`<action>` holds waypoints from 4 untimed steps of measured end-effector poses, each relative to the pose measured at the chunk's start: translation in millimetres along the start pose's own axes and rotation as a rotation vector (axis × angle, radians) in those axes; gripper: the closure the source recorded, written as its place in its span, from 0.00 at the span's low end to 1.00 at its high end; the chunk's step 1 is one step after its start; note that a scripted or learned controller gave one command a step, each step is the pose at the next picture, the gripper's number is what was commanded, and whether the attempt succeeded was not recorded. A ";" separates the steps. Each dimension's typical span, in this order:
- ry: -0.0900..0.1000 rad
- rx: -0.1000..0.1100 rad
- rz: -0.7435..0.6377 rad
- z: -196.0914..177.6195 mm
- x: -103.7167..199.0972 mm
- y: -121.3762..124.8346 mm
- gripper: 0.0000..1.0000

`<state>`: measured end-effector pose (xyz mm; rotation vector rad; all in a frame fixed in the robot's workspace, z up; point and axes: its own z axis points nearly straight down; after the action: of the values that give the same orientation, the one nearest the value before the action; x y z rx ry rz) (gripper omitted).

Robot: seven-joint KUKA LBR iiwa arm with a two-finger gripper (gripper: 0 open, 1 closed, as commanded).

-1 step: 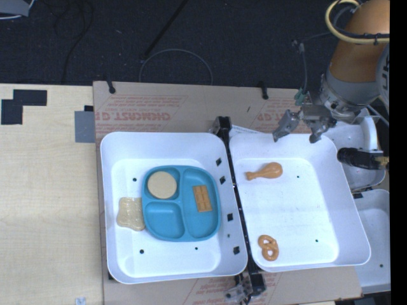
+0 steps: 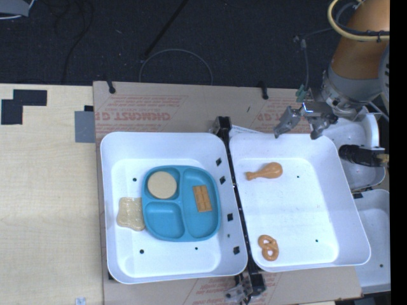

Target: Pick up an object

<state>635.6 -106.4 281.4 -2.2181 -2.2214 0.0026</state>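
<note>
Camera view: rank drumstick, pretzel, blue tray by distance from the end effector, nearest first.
End effector sits over the right bin's far edge.
1. Drumstick, right bin, far half.
2. Pretzel, right bin, near edge.
3. Blue tray, left bin.

One camera, fixed above the bench (image 2: 51, 189), looks down at a slant from some way off. Both bins, left (image 2: 117, 154) and right (image 2: 337, 196), sit whole in the lower middle; the arm (image 2: 359, 49) enters at the upper right corner.

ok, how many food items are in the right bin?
2: a drumstick near the right bin's far side, and a pretzel near its front edge. Nothing appears hidden.
</note>
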 end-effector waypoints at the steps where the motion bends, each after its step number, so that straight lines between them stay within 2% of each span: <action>1: 0.001 0.007 0.001 64.9 1.1 -2.9 0.00; 3: 0.000 0.004 0.002 163.5 -9.9 -0.8 0.00; 4: 0.000 0.001 0.004 150.1 -10.9 -0.1 1.00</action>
<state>635.1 -117.2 131.2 -2.2224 -2.2158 0.0046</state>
